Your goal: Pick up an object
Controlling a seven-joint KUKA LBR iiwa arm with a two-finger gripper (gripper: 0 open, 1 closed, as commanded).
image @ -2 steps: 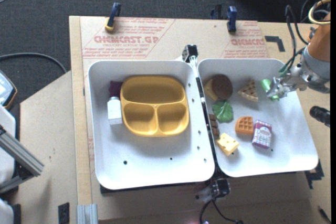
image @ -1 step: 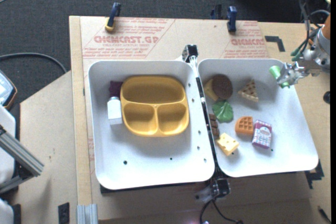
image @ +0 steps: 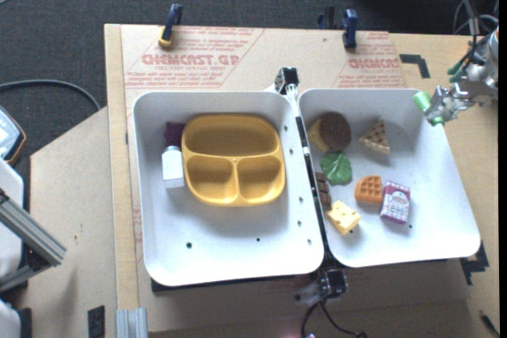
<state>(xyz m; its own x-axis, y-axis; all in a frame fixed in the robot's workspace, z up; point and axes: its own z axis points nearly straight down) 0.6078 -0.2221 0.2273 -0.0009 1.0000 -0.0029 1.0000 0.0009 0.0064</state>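
Carrying two shallow white bins side by side, the table [image: 238, 51] is a pale board with red printed letters. The left white plastic bin [image: 158, 241] holds a yellow plastic plate with three compartments [image: 234, 158]; a small white bottle [image: 173, 167] touches its left edge, with a dark purple object [image: 174, 131] just behind the bottle. The right white plastic bin [image: 444, 225] holds toy foods: a round brown cookie [image: 333, 130], a triangular slice of cake [image: 376, 137], a green leaf [image: 338, 168], an orange square waffle [image: 368, 190], a small pink carton [image: 395, 203], a yellow wedge of cheese [image: 344, 216] and a dark chocolate bar [image: 322, 187] by the left wall. The pincer [image: 436, 108] is at the far right corner of the right bin, over its rim, well apart from the foods. I cannot tell how it is set.
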